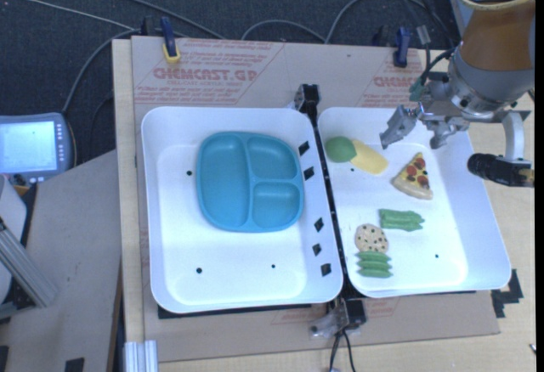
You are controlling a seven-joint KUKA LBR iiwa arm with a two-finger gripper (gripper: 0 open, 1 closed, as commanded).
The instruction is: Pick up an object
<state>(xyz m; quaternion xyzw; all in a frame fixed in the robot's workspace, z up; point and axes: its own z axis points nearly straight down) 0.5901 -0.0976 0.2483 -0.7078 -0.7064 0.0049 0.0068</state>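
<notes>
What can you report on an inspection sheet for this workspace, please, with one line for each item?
Surface: two shallow white bins side by side, left bin and right bin, on a board with red print.
Job's things: in the right bin, a green and yellow piece, a pizza slice, a green bean pod, a cookie and a green pea pod.
Clutter: a blue divided plate in the left bin.
Grippers: the gripper hangs over the right bin's far edge, fingers open, holding nothing.
Cables: several run on the dark floor behind the board; one leaves the near edge.
Surroundings: two blue clamps on the board's far edge; a small screen at the left.
</notes>
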